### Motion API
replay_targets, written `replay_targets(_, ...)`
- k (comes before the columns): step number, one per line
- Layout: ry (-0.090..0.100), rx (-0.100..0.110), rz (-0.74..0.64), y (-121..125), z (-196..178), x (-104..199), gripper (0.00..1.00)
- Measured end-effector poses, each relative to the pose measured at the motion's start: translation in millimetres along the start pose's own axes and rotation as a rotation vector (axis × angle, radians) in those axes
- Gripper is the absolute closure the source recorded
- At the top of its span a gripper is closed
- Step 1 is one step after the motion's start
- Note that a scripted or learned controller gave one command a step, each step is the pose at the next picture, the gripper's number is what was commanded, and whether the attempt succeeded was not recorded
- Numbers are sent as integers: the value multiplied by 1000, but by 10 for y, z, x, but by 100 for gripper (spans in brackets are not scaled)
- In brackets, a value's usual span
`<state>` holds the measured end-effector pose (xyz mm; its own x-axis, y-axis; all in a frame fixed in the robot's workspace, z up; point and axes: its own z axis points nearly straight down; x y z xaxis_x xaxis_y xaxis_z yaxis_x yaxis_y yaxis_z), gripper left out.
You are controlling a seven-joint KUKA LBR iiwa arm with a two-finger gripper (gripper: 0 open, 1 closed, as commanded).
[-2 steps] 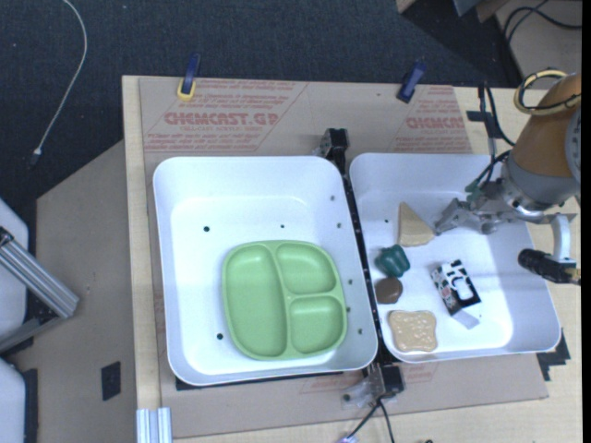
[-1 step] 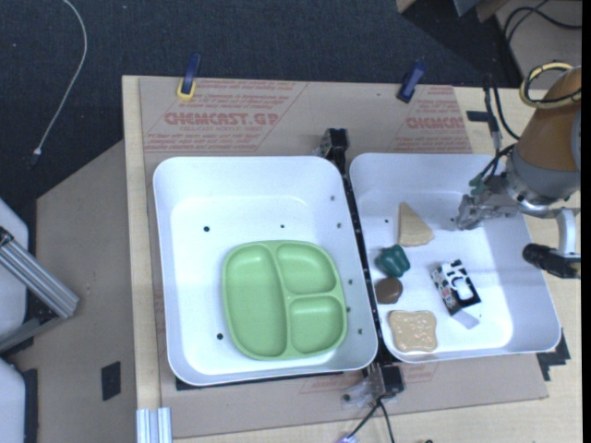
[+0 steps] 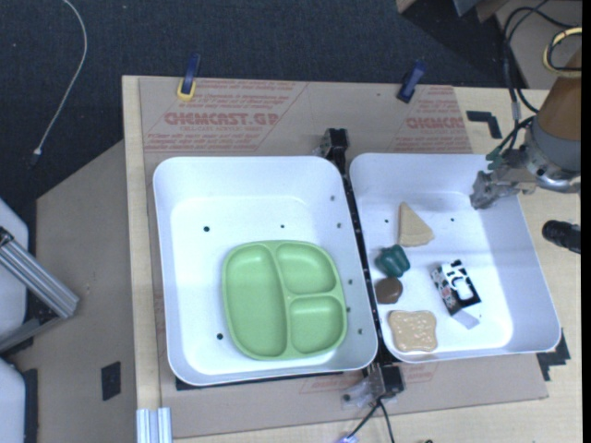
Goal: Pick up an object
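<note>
The right bin point(image 3: 517, 284) holds several small objects. A tan wedge point(image 3: 415, 226) lies near its middle, with a teal lump point(image 3: 394, 260) and a brown lump point(image 3: 389, 291) below it by the left wall. A beige flat piece point(image 3: 412, 330) rests at the front edge, and a black and white packet point(image 3: 455, 287) lies to the right of the lumps. My gripper point(image 3: 491, 190) hangs over the bin's far right corner, apart from all of these, with nothing seen in it.
The left bin point(image 3: 231, 187) holds a green divided plate point(image 3: 282, 298). Black clips point(image 3: 334, 142) join the bins at the back, and another clip point(image 3: 386, 379) sits at the front. Both bins rest on a cardboard sheet point(image 3: 277, 113). The grey arm point(image 3: 559, 146) enters from the right.
</note>
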<state>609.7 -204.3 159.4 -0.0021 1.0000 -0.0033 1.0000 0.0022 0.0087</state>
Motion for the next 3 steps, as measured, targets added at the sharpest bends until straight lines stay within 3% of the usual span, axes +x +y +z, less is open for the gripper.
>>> replay_targets(1,1,2,0,-18,-525,94,100)
replay_targets(2,2,5,1,-8,-626,93,100)
replay_targets(3,6,12,-3,-116,-542,576,100)
